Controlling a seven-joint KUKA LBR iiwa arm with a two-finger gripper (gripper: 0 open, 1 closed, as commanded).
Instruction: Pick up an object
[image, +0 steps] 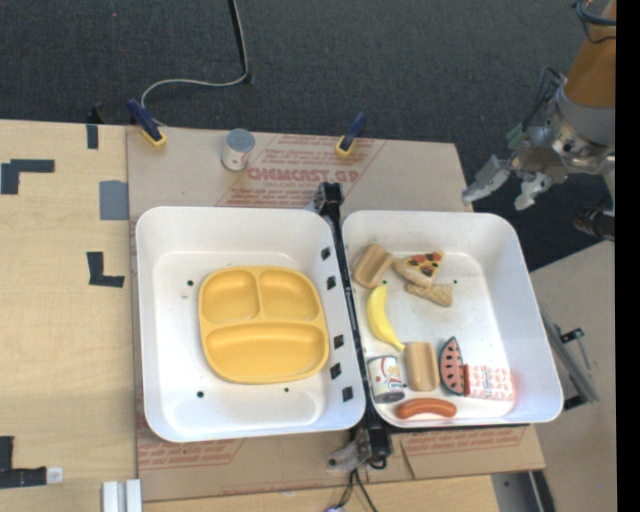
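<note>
My gripper (501, 190) hangs above the bench beyond the far right corner of the right bin (520, 300), open, with nothing between its fingers. In that bin lie a piece of toast (372, 265), a pizza slice (420, 266), a tan wedge (431, 293), a banana (383, 318), a bun (418, 365), a watermelon slice (452, 366), a small can (385, 375), a sausage (426, 408) and a red-and-white packet (490, 382). None of them touches the gripper.
The left bin (160, 300) holds a yellow divided plate (265, 325). Behind the bins, two clamps (147, 122) (350, 135) and a small grey cylinder (237, 150) sit on the cardboard. A cable (200, 80) runs across the dark floor at the back.
</note>
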